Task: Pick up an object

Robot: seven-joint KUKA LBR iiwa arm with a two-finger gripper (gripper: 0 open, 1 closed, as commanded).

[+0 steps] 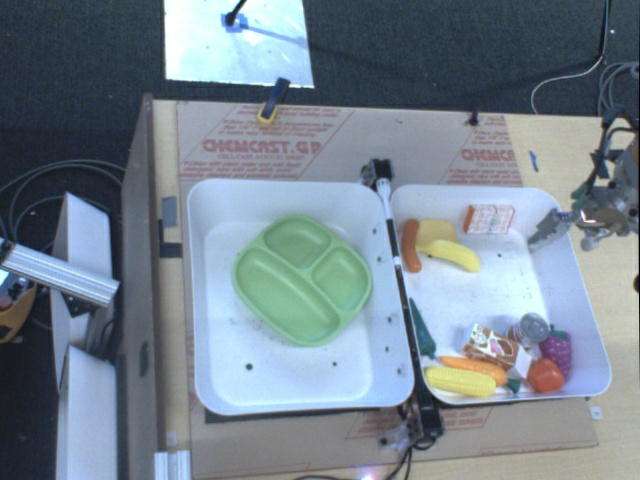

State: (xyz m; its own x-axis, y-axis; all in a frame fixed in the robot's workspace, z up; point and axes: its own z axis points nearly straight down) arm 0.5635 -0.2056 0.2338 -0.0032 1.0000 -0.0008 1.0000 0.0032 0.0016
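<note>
The right bin holds toy food. An orange-and-white box lies near its far wall, with a banana and an orange sausage-shaped piece to its left. At the near end lie a corn cob, a carrot, a printed packet, a small can, purple grapes and a red fruit. My gripper hangs over the bin's far right rim, right of the box and apart from every object, with nothing seen in it.
The left bin carries a green divided plate. A dark green piece lies along the wall between the bins. Cables trail at the back right. The middle of the right bin floor is bare.
</note>
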